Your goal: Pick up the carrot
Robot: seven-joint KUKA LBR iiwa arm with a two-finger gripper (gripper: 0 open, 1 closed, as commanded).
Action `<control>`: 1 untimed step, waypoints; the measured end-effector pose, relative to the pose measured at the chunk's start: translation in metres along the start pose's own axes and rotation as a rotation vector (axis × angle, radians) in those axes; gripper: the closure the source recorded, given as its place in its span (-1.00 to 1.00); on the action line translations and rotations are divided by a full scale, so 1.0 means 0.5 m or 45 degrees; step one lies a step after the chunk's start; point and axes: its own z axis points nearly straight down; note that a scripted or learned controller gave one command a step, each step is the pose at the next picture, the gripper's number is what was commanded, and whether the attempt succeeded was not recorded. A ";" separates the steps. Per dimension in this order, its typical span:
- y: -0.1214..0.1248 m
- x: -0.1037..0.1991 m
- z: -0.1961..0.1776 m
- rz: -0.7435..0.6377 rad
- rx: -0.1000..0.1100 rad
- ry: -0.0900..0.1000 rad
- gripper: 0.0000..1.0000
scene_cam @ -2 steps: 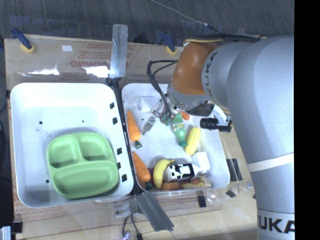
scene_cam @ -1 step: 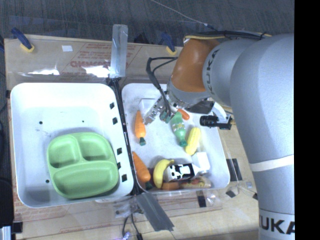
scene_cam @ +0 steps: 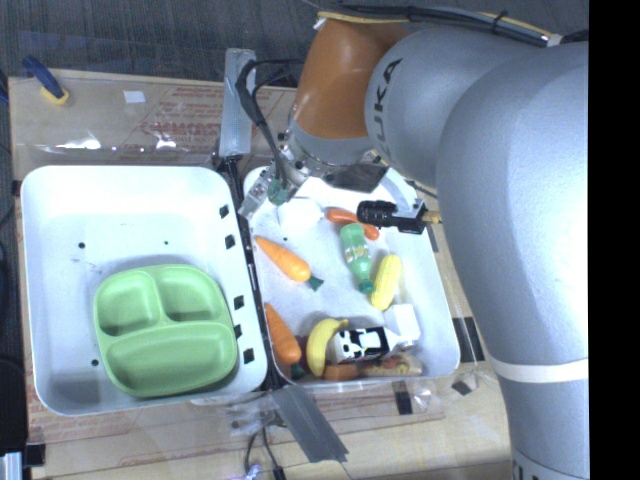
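Note:
An orange carrot (scene_cam: 283, 258) with a dark green tip lies at a slant in the left half of the right bin (scene_cam: 440, 298). A second orange carrot (scene_cam: 283, 336) rests along that bin's left wall, lower down. A third, smaller one (scene_cam: 347, 216) lies partly behind the green bottle (scene_cam: 354, 248). My gripper (scene_cam: 268, 190) hangs at the right bin's far left corner, above and slightly left of the slanted carrot and apart from it. The grey arm with its orange band (scene_cam: 340, 78) covers the bin's far right side.
The right bin also holds a yellow corn-like piece (scene_cam: 385, 280), a banana (scene_cam: 322, 340), a black-and-white toy (scene_cam: 360, 343) and a white block (scene_cam: 402, 320). The left bin (scene_cam: 60, 218) holds a green divided plate (scene_cam: 165, 328). A black part (scene_cam: 385, 215) juts out beside the bottle.

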 end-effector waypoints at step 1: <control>0.031 0.130 0.010 0.320 0.014 0.008 1.00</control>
